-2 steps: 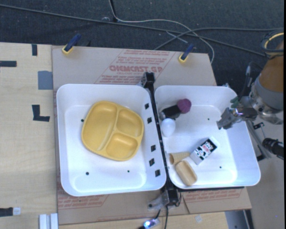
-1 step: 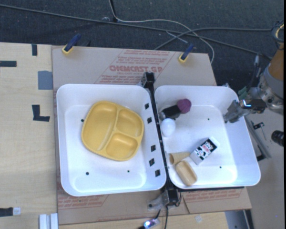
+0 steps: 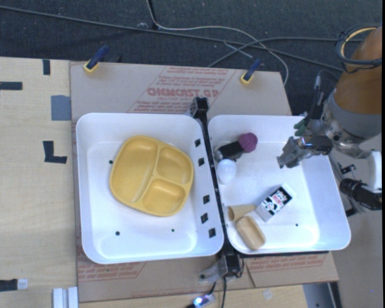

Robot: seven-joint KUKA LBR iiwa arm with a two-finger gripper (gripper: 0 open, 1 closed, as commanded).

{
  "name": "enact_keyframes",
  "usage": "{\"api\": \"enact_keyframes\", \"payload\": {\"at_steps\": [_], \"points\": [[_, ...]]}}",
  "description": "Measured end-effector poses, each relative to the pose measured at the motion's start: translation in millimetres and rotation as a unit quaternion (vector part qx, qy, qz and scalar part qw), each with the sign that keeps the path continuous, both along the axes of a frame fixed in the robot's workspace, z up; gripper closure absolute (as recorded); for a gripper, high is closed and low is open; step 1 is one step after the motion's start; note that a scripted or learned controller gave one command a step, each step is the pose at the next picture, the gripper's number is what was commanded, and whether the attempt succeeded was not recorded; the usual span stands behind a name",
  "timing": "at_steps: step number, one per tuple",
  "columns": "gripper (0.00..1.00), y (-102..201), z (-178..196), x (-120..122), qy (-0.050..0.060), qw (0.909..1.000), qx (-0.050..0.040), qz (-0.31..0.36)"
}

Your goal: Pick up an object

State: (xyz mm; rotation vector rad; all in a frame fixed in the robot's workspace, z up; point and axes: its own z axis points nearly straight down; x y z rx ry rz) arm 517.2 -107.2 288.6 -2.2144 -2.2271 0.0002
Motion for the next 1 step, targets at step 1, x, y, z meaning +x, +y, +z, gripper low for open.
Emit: {"api": "enact_keyframes", "payload": {"at_steps": [1], "points": [[1.0, 40.6, -12.0, -1.2, 0.0, 1.0, -0.0004, -0.001]]}}
